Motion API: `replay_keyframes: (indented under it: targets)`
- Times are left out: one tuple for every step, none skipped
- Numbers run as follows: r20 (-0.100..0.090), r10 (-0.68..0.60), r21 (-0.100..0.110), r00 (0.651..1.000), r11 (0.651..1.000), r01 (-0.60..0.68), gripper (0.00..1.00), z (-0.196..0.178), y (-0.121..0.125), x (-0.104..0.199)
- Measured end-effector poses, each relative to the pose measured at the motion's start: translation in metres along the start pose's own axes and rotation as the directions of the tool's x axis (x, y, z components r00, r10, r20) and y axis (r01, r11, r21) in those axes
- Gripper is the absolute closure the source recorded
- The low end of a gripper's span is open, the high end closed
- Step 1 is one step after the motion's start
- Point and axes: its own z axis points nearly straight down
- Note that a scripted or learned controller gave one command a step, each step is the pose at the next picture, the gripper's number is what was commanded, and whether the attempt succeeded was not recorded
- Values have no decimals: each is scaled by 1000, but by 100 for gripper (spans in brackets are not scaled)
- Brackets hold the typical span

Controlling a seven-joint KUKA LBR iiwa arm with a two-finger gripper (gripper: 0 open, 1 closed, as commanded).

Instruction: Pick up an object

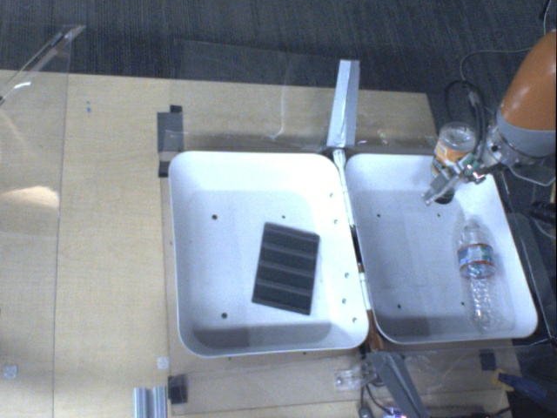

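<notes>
Right bin (383,320) sits closest to the lens w/ a clear plastic bottle (477,273) lying in it, toward the near-right corner. Gripper (444,188) is at that bin's far edge, well apart from the bottle; can't tell how far its fingers are spread or whether they grip anything, too small and blurred. To do the pick well: centre over the bottle's body, fingers across its narrow width not lengthwise, come down low enough, since it's round, slick and will likely roll. Left of that bin, the other bin (191,233) holds a dark ribbed block (286,267).

Two white bins (183,233); one dark ridged block (286,267); one plastic bottle (478,273).
</notes>
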Motion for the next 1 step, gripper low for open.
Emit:
replay_keyframes:
  targets:
    - [0,16,-1,1000,1000,-16,0,-40,27,31]
